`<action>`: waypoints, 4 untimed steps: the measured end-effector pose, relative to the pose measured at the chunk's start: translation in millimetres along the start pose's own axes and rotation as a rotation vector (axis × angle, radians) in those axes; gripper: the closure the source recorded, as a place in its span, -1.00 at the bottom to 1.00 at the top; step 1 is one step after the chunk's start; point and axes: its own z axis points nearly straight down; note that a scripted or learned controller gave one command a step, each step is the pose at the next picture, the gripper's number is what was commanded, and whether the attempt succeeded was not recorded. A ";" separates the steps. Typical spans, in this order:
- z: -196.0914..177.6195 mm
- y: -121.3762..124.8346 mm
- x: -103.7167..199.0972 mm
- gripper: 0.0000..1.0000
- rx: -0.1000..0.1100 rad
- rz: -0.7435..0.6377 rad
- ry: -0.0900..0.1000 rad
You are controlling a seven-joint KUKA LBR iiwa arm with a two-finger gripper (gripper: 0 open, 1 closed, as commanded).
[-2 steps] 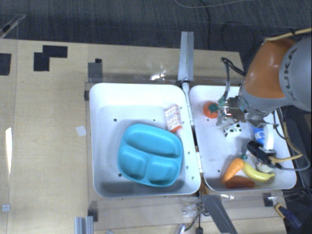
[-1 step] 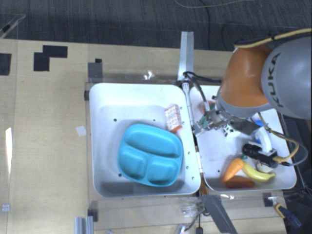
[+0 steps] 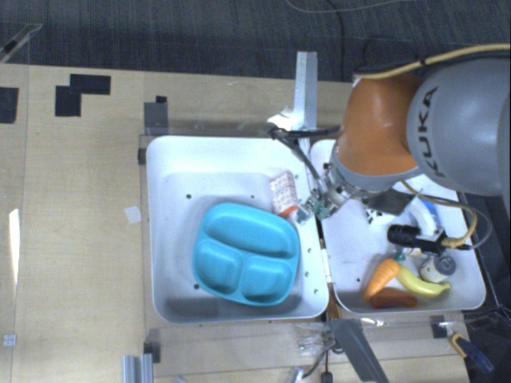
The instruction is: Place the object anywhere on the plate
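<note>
Grey arm (image 3: pixel 463 118) over white bins (image 3: pixel 160 214), lettered "KUKA"

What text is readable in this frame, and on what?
"KUKA" on the grey arm housing, running down its edge, partly foreshortened.
Small packet above the blue plate: carries print, too blurred to read.
No legible text elsewhere: the toy food in the right bin and the black marks on the bench carry no lettering.
</note>
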 end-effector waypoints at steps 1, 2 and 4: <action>0.0 0.0 0.0 -1.00 0.000 0.000 0.000; -105.8 17.7 102.3 -1.00 -0.004 -0.236 -0.002; -114.8 20.2 101.0 -1.00 -0.006 -0.235 -0.004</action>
